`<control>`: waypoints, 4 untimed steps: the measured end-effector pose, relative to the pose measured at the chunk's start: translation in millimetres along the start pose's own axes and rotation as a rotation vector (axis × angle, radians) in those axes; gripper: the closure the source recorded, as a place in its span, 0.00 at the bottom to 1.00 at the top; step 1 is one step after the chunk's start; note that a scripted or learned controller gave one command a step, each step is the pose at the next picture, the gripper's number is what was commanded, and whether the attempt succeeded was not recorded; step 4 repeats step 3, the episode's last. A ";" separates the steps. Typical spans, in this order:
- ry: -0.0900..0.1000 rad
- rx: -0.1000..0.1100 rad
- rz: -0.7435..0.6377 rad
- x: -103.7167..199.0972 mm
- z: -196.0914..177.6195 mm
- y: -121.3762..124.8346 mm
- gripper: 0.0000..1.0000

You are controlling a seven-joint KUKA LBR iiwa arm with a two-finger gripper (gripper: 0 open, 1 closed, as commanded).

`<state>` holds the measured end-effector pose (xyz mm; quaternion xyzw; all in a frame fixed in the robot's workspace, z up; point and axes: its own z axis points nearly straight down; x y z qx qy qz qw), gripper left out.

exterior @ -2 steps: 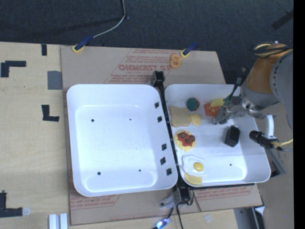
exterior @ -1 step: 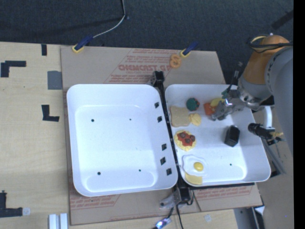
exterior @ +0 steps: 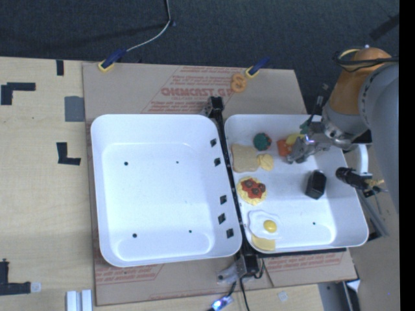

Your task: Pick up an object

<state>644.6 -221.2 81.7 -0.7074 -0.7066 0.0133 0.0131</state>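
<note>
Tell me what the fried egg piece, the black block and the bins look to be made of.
Fried egg piece: probably molded plastic toy food, with flat white and yellow colour. Black block: hard, matte, maybe plastic or rubber; too small to tell. Bins: smooth white plastic by their look, with rounded corners and a soft sheen.

Count: two white bins, left bin (exterior: 155, 186) and right bin (exterior: 337, 235). In the right one: one toast slice (exterior: 244, 157), one pizza (exterior: 252, 190), one fried egg (exterior: 266, 225), one green ball (exterior: 262, 140), one black block (exterior: 316, 184).
</note>
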 end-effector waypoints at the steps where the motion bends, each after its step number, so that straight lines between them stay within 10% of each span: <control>1: -0.001 -0.008 0.000 10.0 -0.5 -2.6 1.00; 2: -0.001 -0.037 0.000 -3.9 -2.5 -39.1 1.00; 4: 0.000 -0.038 -0.003 -2.4 -2.5 -26.1 1.00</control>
